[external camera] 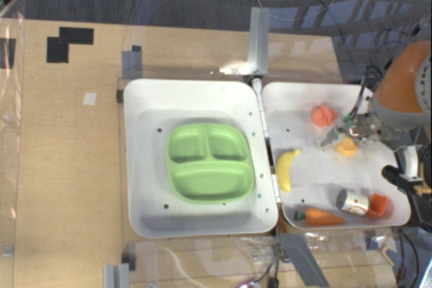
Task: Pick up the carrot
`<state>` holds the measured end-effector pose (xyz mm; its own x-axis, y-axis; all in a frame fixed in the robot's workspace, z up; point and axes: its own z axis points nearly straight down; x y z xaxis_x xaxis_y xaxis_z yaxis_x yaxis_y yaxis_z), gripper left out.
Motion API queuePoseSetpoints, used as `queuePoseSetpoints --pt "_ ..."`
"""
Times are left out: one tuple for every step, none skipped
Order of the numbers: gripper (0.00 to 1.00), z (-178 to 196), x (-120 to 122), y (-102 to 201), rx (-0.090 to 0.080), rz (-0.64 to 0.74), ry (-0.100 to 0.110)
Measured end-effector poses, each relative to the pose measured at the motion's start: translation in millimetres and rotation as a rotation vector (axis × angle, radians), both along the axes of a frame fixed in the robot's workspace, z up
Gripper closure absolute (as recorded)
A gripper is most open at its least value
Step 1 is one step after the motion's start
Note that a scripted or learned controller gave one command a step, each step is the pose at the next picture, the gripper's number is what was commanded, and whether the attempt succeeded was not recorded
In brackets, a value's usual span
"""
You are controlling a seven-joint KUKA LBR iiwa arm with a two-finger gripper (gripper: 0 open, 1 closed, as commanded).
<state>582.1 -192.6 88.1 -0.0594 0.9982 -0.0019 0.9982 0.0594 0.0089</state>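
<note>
The carrot (322,217) is orange with a green top and lies flat along the front wall of the right bin (297,94). My gripper (345,134) hangs over the middle right of that bin, well behind the carrot. It sits right above a small yellow-orange item (348,148). Behind the gripper, the grey arm with its orange band (405,81) reaches in from the right. Nothing of the carrot is covered.
A banana (287,168) lies at the right bin's left side and a pink-red lump (323,115) farther back. A silver can (352,201) and a red cup (378,205) lie just right of the carrot. The left bin (145,145) holds a green divided plate (209,162).
</note>
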Motion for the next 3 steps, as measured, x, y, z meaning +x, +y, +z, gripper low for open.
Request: queuePoseSetpoints --pt "1.0 9 3 3 0.001 0.005 -0.004" --pt "1.0 61 -57 29 0.0 0.369 0.008" --pt "1.0 129 -22 138 0.001 0.139 0.007"
